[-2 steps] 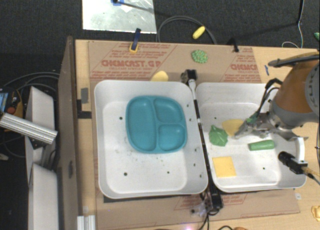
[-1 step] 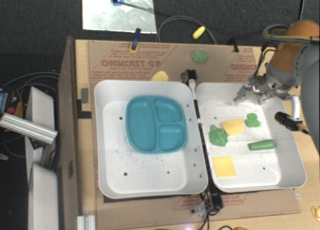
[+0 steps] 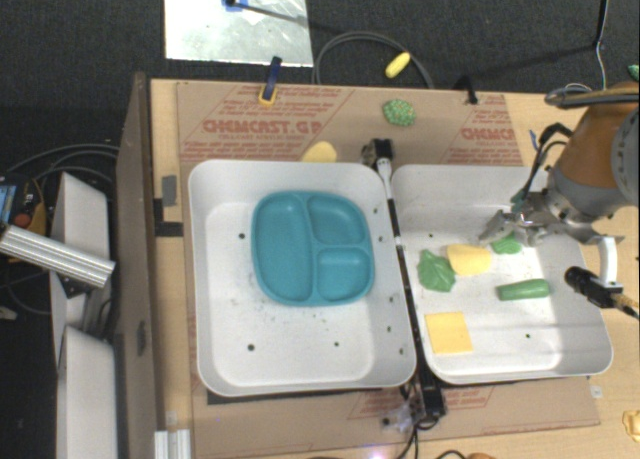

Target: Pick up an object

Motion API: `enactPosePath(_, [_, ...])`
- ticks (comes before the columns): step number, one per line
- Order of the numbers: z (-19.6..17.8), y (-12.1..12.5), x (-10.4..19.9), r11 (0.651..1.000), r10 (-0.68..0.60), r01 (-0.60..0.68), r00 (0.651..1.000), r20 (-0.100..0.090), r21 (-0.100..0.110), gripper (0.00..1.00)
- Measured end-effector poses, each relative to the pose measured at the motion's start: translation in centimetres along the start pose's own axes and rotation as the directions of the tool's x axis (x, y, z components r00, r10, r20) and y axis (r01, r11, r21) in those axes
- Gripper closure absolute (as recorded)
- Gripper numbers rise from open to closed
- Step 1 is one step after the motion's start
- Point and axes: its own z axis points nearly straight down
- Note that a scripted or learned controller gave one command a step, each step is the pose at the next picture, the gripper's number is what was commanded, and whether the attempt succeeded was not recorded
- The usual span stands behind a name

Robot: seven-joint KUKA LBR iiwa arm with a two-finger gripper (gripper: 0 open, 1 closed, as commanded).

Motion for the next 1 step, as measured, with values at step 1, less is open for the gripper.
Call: enactPosePath(1, [0.03,-6.08,0.5,1.0,0.0,0.0,1.0,0.0,0.0,0.0])
